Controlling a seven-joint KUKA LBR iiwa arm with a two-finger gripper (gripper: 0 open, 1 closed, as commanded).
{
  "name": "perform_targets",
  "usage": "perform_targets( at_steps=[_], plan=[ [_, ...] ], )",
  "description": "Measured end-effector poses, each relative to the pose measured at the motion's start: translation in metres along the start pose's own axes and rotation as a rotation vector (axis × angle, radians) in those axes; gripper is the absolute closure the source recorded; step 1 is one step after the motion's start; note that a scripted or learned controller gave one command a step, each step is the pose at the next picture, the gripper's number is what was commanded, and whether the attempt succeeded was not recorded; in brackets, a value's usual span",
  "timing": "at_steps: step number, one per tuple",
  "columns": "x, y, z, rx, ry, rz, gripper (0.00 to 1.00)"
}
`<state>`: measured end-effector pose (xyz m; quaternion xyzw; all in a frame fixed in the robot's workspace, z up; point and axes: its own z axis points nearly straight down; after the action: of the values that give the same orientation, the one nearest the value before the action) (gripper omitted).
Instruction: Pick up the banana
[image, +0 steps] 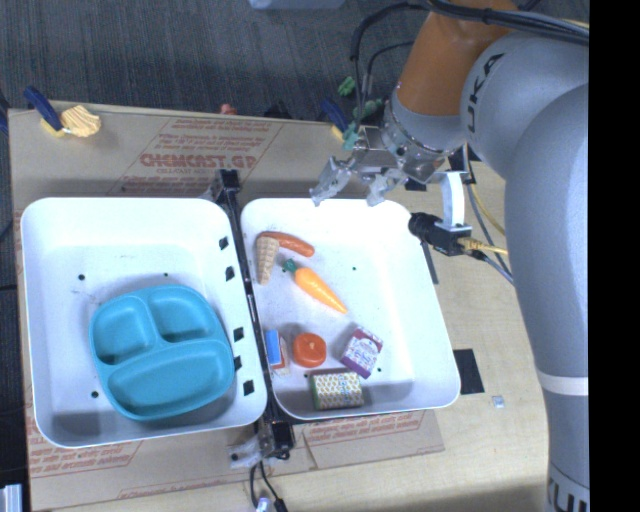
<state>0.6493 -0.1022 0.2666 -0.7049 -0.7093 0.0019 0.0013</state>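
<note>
I have two bins side by side on the surface (180, 150). The left bin (60, 230) holds a divided tray (160, 350). In the right bin (420, 330), a sausage (288, 243) lies at the back beside an ice-cream cone (266, 258), a carrot (316, 286) just before them, a tomato (309, 349) and small packets nearer the front. My pincer (352, 188) hangs over the right bin's back rim.

Poss. banana (82, 122): yellow lump on cardboard, beyond left bin.

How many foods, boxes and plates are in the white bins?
Foods: 4 (cone, sausage, carrot, tomato)
Boxes: 3 (purple box, brown box, blue box)
Plates: 1 (blue plate)
Total: 8
</note>
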Motion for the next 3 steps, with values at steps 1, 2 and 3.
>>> perform_targets(
  at_steps=[1,2,3],
  plan=[
    [-0.038,-0.018,0.129,0.001,0.001,-0.272,0.0],
    [0.006,-0.044,0.175,0.0,0.001,-0.544,0.0],
    [-0.003,-0.079,0.175,-0.001,0.001,-0.722,0.0]
  ],
)
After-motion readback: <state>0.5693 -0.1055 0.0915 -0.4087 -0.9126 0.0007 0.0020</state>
